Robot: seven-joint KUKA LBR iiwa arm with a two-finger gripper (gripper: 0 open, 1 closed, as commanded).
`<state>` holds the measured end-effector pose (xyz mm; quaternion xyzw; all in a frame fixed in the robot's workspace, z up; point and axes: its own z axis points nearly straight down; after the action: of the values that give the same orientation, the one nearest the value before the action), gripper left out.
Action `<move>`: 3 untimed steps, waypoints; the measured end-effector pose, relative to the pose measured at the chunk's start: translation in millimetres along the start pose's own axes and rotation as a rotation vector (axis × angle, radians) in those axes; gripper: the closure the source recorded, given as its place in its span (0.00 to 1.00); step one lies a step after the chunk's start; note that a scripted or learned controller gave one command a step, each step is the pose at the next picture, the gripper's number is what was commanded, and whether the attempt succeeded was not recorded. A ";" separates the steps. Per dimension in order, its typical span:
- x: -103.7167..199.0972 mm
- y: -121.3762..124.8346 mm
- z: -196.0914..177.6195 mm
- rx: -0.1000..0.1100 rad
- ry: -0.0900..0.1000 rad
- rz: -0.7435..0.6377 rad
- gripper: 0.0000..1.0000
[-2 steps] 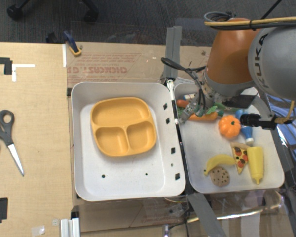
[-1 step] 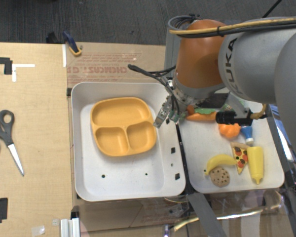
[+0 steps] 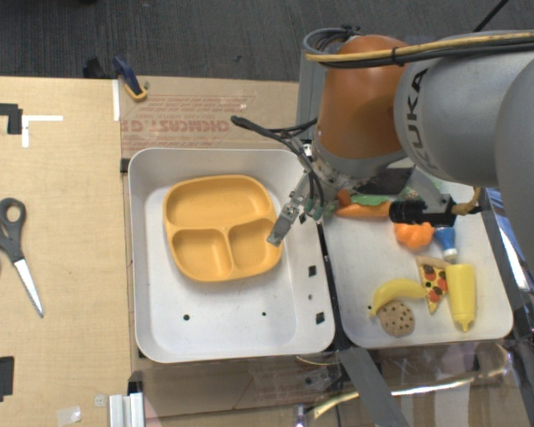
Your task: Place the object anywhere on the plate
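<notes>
Gripper [image 3: 283, 225] hangs over the right rim of one yellow plate [image 3: 215, 225]; whether it is open I cannot tell. Right bin [image 3: 498, 323] holds one banana [image 3: 397, 293], one cookie [image 3: 396, 318].

Probably a robotics lab: white bins [image 3: 142, 265], cardboard-covered bench [image 3: 53, 238], scissors [image 3: 16, 247].

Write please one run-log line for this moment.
gripper: over right rim of yellow divided plate, nothing seen held | plate: in left bin | banana, cookie: in right bin
</notes>
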<state>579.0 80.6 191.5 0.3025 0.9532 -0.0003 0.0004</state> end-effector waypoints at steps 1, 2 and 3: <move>-1.2 -0.2 -8.7 0.000 -0.001 0.001 1.00; -1.2 -0.3 -8.6 0.000 -0.001 0.001 0.00; -2.4 -0.5 -17.2 0.000 -0.002 0.002 1.00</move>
<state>580.7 78.8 208.7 0.3034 0.9529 -0.0004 0.0013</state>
